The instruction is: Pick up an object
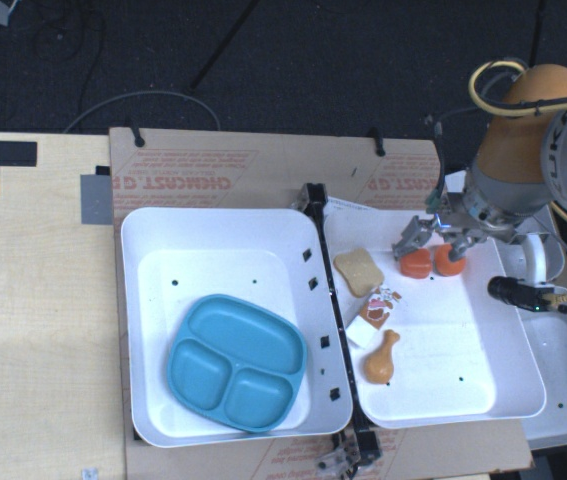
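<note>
the fingers (441,236) stand apart, spread over the far end of the right bin (523,388), with nothing gripped between them. two small orange-red pieces (416,263) lie on the bin floor just under and beside the tips, side by side. nearer the middle divider lie a tan slice of bread (359,271), a small printed packet (378,308) and a toy drumstick (382,356). the left bin (148,238) holds a blue sectioned tray (236,361).
</note>
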`<move>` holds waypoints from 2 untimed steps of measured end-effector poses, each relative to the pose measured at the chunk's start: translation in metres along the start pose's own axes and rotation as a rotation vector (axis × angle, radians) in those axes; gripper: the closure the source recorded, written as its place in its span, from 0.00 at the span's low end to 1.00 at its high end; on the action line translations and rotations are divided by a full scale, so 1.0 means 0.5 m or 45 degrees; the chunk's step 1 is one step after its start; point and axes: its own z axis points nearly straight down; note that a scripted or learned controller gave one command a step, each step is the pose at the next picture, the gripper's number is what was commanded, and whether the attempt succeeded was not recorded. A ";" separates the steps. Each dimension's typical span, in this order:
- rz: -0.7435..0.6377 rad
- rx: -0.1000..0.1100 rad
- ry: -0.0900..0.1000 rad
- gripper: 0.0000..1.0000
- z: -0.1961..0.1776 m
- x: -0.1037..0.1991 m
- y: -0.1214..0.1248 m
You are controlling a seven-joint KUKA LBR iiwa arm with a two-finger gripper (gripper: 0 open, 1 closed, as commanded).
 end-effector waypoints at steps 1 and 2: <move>-0.002 -0.018 -0.003 0.00 -0.018 0.000 0.005; -0.002 -0.011 -0.001 0.00 0.109 0.000 0.000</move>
